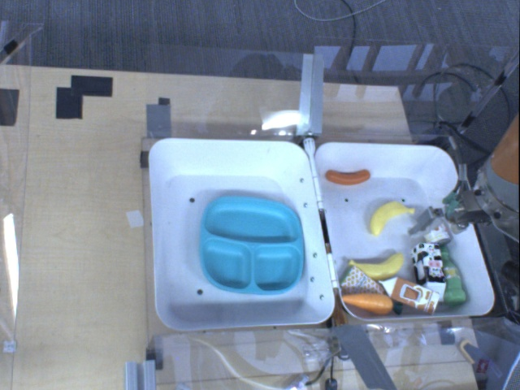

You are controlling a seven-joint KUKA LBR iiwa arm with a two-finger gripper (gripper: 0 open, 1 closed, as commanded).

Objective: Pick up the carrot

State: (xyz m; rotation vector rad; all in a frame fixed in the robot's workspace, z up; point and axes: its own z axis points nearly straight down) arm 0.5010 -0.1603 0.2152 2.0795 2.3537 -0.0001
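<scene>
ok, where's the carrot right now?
The carrot lies at the right bin's front-left corner, just below the lower banana and left of a small carton.

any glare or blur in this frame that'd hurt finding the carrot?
Camera view: bright glare on the bench just above the left bin; carrot evenly lit, sharp enough, low in the right bin; the claw looks slightly soft.
</scene>
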